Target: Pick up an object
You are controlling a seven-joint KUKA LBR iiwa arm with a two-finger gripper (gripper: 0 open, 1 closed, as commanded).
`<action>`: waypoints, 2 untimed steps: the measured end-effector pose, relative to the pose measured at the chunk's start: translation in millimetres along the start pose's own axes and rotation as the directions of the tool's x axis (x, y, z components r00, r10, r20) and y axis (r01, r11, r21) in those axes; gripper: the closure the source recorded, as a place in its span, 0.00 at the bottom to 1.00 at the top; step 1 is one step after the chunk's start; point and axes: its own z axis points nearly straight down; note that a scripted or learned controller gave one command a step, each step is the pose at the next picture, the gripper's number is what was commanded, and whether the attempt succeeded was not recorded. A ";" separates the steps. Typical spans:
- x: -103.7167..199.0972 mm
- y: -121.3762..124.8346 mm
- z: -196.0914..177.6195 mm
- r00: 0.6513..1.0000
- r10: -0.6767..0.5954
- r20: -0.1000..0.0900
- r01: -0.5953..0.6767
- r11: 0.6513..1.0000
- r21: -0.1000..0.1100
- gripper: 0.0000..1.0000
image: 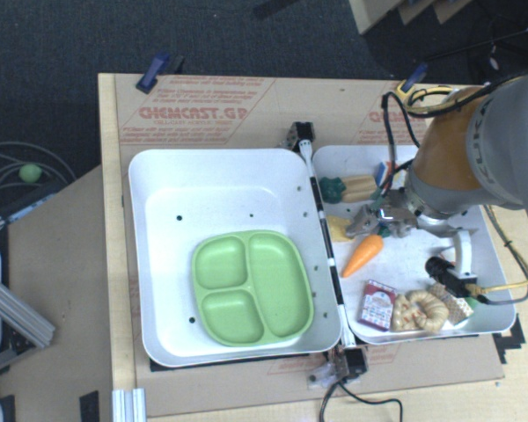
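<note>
In the right bin (pixel 497 319) an orange toy carrot (pixel 363 255) lies tilted near the left wall. My gripper (pixel 370 222) hangs just above the carrot's upper end, touching or nearly touching it. Nothing visibly sits between the gripper's tips. A red-and-white packet (pixel 377 304) and a tan pretzel-like toy (pixel 422 310) lie at the bin's front. A brush with a green head (pixel 334 188) and a pale handle lies at the back left, and a yellow piece (pixel 336 228) rests by the left wall. The arm hides the bin's back right.
The left bin (pixel 158 183) holds a green divided plate (pixel 251 286) toward its front. A dark clip rail (pixel 321 227) runs between the two bins. The bench's cardboard top (pixel 194 104) lies behind the bins.
</note>
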 end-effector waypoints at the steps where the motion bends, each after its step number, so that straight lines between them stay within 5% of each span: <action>1: 5.9 -30.2 1.5 1.000 0.000 -0.004 0.000 1.000 0.007 0.00; 2: 5.7 -22.2 1.5 1.000 0.000 -0.002 0.000 1.000 0.004 0.00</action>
